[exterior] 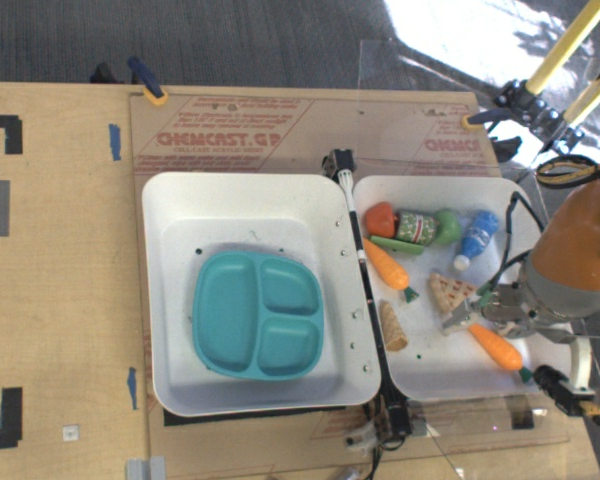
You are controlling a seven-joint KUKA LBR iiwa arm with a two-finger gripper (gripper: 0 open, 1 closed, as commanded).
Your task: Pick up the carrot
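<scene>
At the lower right of the frame, my claw (472, 314), grip state unclear, hovers beside a carrot (497, 347) that looks light, stiff and slippery, so I'd pinch it mid-body.

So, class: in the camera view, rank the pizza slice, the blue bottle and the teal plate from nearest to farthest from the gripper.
Measured from the gripper:
1. Pizza slice, just to its left in the right bin.
2. Blue bottle, farther up that bin.
3. Teal plate, far left, in the left bin.
</scene>
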